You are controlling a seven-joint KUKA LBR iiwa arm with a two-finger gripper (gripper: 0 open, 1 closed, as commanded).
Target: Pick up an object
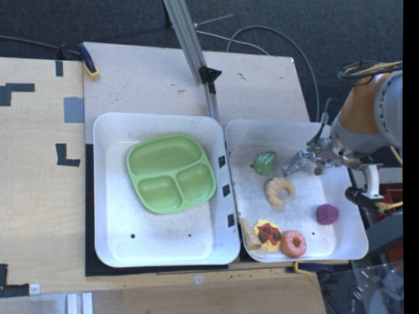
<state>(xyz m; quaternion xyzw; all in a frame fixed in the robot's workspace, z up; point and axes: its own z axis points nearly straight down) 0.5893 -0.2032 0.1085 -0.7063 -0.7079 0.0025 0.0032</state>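
Note:
The right bin [340, 175] holds a green rounded object [265, 163], a tan croissant [279, 190], a purple ball-like piece [327, 213], a pink-iced donut [293, 243] and a pizza slice [264, 233]. My gripper [293, 166] reaches in from the right. It hangs low over this bin, just right of the green object and a little above the croissant. I see nothing held in it. The orange-banded wrist [363, 113] stands over the bin's right rim.
The left bin [105, 195] holds a green three-compartment plate [171, 172]. A slanted metal pole [190, 34] rises behind the two bins. Cables [275, 34] lie on the dark floor behind the bench.

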